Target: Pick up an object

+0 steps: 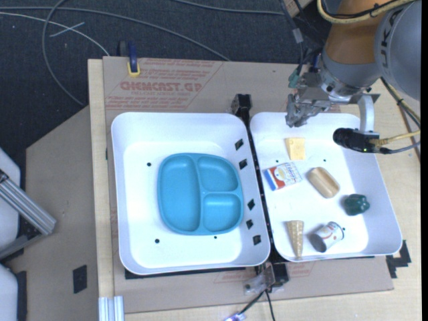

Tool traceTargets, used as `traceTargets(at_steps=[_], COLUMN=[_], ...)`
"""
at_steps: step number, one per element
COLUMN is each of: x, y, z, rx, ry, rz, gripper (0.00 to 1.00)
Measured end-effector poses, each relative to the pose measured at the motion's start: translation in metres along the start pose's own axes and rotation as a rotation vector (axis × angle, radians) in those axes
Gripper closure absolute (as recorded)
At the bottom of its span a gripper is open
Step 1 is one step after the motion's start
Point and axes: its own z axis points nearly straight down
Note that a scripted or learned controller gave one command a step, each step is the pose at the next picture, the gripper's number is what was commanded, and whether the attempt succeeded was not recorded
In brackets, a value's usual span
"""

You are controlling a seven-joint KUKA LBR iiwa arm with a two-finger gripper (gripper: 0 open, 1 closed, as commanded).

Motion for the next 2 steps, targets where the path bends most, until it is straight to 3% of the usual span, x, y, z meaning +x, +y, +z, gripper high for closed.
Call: traceTargets(at_steps=[1, 2], x=[0.055, 0.106], y=[0.005, 0.007], z=[-0.007, 0.009], rx=[-0.002, 0.002], ry=[0.001, -0.001], rz=[-0.002, 0.001], gripper=[1.0, 1.0])
